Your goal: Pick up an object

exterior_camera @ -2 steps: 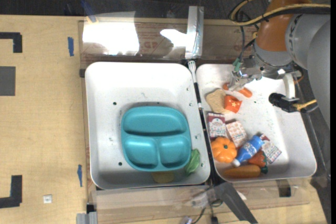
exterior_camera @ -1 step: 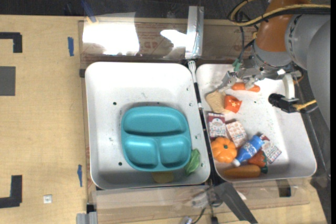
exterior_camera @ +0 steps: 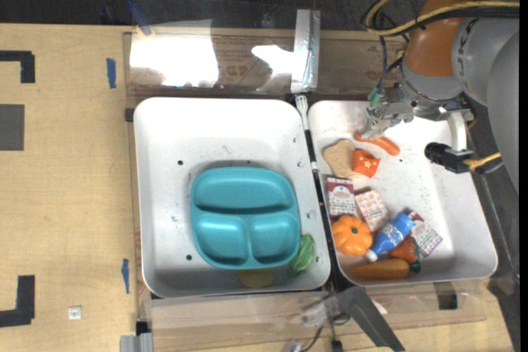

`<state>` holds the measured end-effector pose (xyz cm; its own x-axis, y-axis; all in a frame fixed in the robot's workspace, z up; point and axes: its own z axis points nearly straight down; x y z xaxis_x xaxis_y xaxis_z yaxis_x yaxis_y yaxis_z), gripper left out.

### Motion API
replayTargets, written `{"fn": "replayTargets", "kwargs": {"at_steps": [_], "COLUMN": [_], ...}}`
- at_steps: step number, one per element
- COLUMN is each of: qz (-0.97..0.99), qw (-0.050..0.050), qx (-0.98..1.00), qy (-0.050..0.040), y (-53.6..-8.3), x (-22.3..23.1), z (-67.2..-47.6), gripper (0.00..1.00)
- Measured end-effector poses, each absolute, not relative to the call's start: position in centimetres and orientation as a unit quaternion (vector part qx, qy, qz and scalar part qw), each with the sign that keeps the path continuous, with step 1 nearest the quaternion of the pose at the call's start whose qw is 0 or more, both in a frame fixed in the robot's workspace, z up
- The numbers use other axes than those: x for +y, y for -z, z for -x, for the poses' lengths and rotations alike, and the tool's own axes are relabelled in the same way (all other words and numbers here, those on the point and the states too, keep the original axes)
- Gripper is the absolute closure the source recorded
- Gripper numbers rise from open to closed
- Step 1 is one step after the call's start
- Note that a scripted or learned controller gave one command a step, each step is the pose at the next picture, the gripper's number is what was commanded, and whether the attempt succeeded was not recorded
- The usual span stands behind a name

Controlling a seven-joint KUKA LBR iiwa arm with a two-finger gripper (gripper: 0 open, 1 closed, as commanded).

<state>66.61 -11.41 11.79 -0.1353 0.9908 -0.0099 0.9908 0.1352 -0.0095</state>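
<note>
Two white bins sit side by side on the surface as the grey arm (exterior_camera: 462, 45) bends in from the right, its gripper (exterior_camera: 378, 121) lowered over the far end of the right bin (exterior_camera: 470, 202); whether it is clenched cannot be told. An orange carrot (exterior_camera: 381, 144) lies just beneath it, beside an orange block (exterior_camera: 365, 163). A teal divided tray (exterior_camera: 244, 214) rests in the left bin (exterior_camera: 165, 144).
</note>
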Motion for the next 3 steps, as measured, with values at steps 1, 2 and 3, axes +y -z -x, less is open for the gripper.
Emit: {"fn": "replayTargets", "kwargs": {"at_steps": [1, 2, 3], "qz": [-0.658, -0.637, -0.637], "qw": [0.000, 0.004, 0.007], "qx": [0.753, 0.771, 0.771], "qy": [0.0073, -0.0041, -0.0069], "y": [-11.7, -9.3, -10.6], "x": [-11.4, -12.6, -12.5], "z": [-66.6, -66.1, -66.4], "gripper": [0.00, 0.00, 1.00]}}
